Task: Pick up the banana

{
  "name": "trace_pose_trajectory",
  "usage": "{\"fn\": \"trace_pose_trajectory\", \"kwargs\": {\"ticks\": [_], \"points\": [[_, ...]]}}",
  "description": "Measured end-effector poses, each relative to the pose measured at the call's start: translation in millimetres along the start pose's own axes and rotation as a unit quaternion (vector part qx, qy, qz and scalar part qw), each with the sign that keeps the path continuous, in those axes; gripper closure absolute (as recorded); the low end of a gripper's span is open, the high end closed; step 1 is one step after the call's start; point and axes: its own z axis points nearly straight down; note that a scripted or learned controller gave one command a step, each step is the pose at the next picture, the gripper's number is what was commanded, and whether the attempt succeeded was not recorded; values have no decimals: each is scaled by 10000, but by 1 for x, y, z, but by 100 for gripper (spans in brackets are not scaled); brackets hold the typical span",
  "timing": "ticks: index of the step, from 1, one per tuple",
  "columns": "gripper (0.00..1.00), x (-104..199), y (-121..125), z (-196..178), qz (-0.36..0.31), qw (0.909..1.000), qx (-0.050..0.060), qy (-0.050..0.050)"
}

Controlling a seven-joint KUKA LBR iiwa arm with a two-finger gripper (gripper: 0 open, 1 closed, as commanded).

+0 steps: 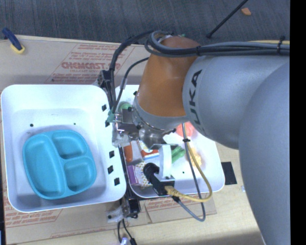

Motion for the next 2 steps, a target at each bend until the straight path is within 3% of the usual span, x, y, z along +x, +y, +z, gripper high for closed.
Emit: {"fn": "trace_pose_trajectory", "kwargs": {"ticks": [1, 2], "points": [[0, 0, 0, 0, -2, 10000, 3, 3], [0, 77, -4, -33, 1438, 9896, 3, -3]]}}
